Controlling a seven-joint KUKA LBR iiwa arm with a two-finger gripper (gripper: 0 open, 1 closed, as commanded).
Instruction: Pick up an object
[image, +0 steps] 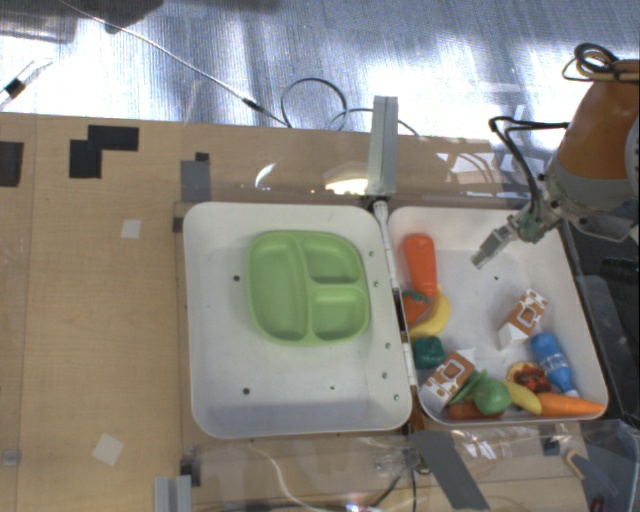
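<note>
My gripper (497, 243) hangs over the upper middle of the right bin (575, 270), on the grey arm with the orange band (595, 130) that comes in from the top right. Nothing shows in its grasp. Left of it lies an upright orange carrot (420, 262), with a yellow banana (433, 318) and a dark green pepper (428, 351) below that. A small orange-and-white carton (524, 314) stands below and right of the gripper. A blue bottle (553, 361), a second carton (450, 373), a green vegetable (490, 395) and another carrot (571, 405) crowd the bin's front edge.
The left bin (215, 330) holds a light green divided plate (308, 286). A grey metal post (383, 145) rises at the back between the two bins. Cables loop behind the bins on the bench. Bare bin floor lies under and right of the gripper.
</note>
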